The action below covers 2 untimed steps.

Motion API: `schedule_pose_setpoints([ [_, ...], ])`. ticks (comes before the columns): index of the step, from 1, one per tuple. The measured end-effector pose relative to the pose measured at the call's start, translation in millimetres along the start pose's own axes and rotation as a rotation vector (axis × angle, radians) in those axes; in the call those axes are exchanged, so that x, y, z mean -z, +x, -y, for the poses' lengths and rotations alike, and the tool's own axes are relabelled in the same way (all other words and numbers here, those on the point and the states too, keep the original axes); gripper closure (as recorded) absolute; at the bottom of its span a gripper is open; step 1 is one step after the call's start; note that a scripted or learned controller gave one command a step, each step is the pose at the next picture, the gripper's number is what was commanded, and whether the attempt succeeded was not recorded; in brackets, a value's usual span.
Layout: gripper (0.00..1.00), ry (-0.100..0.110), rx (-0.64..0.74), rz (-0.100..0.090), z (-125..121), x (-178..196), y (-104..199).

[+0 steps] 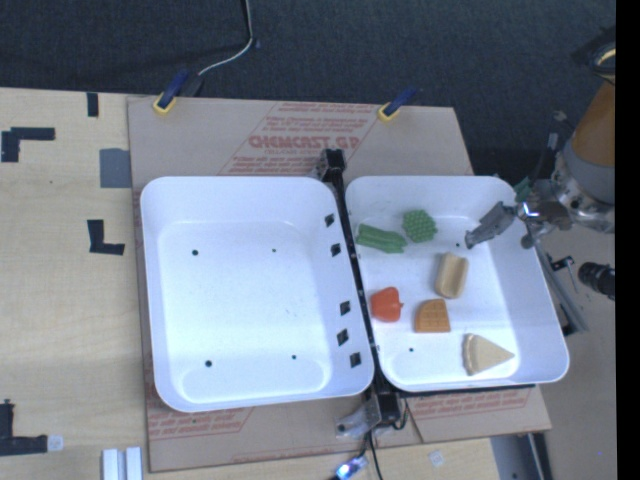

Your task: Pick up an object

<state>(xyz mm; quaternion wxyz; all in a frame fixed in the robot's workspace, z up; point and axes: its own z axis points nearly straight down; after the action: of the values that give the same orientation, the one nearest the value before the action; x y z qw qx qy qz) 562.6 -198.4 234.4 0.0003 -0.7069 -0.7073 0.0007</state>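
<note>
The right bin [520, 298] holds several small objects. A green pickle-like piece [380, 238] and a knobbly green piece [420, 226] lie toward its back left. A red-orange piece [386, 304] sits near the divider, with an orange-brown piece [432, 317] beside it. There is a tan roll [451, 275] in the middle and a pale tan wedge [485, 354] at the front right. My gripper [505, 233] hangs over the bin's back right part, to the right of the green pieces and above the tan roll. It is open with nothing between its fingers.
The left bin [240, 288] stands beside the right one, and black clips run along their shared edge. Both rest on a cardboard sheet [300, 138] with two clamps at the back. The arm [590, 158] comes in from the right.
</note>
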Motion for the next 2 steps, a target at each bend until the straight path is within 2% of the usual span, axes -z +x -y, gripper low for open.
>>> schedule_pose_setpoints([
  [1, 0.0, -0.008, 0.005, 0.001, -63.0, 37.2, 21.0],
  [2, 0.0, -0.002, 0.003, 0.0, -107.5, 24.1, 41.5],
])
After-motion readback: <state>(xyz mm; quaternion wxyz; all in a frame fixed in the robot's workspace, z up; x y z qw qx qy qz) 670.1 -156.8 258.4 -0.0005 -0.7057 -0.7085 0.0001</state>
